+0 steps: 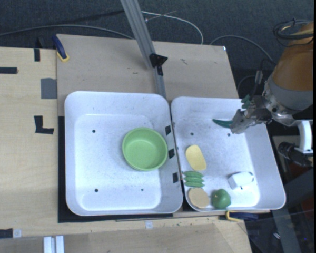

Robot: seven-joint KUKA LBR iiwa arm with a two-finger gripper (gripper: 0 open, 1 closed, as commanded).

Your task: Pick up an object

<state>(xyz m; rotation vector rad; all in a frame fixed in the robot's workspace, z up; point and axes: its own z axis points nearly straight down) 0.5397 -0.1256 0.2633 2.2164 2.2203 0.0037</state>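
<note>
At the near edge of the right shallow white bin (263, 157) lie a round green ball-like object (220, 198) and, touching it on the left, a flat tan oval piece (198, 197). Just behind them are a small green ribbed object (194, 179), a yellow oval object (195, 157) and, to the right, a small white rounded object (240, 179). The left shallow white bin (84, 115) holds a round green plastic bowl (144, 149). Both bins stand on the light wooden table (21, 157).

The jaws (238, 123) are at the far right part of the right bin, and a dark green pointed shape (221, 123) shows at their left side. I cannot tell how far the jaws are open, or if this shape is a held thing or a part of the tool.

The risk, in my judgement: the things to pick lie well apart from the jaws, toward the near side, and some lie close together. A descent here would close on bare bin floor, and a descent between the ball and the tan piece could push both away.
</note>
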